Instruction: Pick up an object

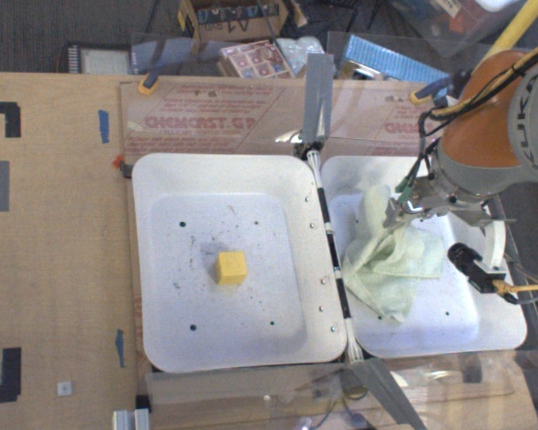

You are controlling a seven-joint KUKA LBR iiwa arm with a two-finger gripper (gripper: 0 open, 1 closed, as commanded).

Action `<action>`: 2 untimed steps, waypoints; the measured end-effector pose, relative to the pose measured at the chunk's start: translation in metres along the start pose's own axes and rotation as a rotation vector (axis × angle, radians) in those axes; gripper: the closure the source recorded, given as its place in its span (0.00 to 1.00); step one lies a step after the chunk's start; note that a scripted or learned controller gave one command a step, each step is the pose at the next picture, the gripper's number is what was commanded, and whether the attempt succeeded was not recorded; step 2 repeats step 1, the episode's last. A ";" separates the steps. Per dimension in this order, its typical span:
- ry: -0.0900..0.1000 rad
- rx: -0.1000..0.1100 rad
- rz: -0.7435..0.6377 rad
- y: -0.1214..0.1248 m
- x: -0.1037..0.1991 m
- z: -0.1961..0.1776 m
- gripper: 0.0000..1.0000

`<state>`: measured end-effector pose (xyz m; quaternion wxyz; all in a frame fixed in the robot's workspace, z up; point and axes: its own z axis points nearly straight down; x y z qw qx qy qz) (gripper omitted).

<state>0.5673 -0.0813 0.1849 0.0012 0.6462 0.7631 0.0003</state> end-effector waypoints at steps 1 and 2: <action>0.001 0.002 0.162 -0.011 0.016 -0.015 1.00; 0.001 0.002 0.162 -0.011 0.016 -0.015 1.00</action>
